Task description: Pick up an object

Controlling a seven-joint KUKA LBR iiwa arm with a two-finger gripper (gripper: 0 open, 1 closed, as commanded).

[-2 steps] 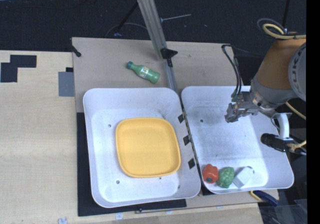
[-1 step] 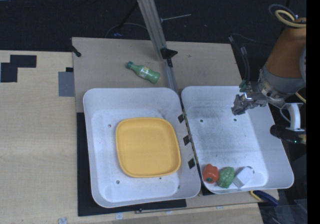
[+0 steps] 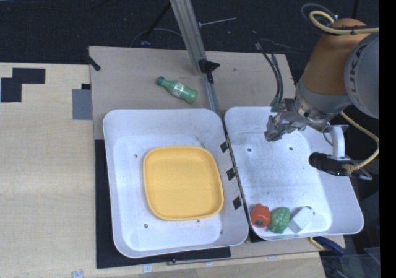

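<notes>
Bench, far left: You see one green bottle point(image 3: 177, 89) lying on its side on the bare board behind the bins, outside both of them and well apart from the arm.

Left bin point(image 3: 120, 147): One yellow plate point(image 3: 183, 182) lies flat in the middle; nothing rests on it.

Divider: One slanted metal rail point(image 3: 190, 23) rises from the back edge between the bins, to the left of the arm's reach.

Right bin point(image 3: 297, 165): Three small things crowd the near corner: one red pepper point(image 3: 260, 215), one green bumpy piece point(image 3: 279, 219) touching it, and one pale grey block point(image 3: 300, 219) just beside that. These are your likeliest targets for the pick.

Gripper point(image 3: 276, 128): It hangs over the far part of the right bin, well apart from the cluster. Nothing shows between its fingers; whether the jaws stand open or closed you cannot tell from this slant.

Step in hand: By the look of it, you are at the approach, with no grasp begun.

Doing it well: Bring the gripper toward the near corner and pick one thing. The grey block, at the cluster's right end, seems the freest. The pepper and the green piece touch, so a descent between them may nudge both. Mind the bin's wall close behind the cluster.

Count: Two bins, one plate, one bottle, three small items, one gripper.
</notes>
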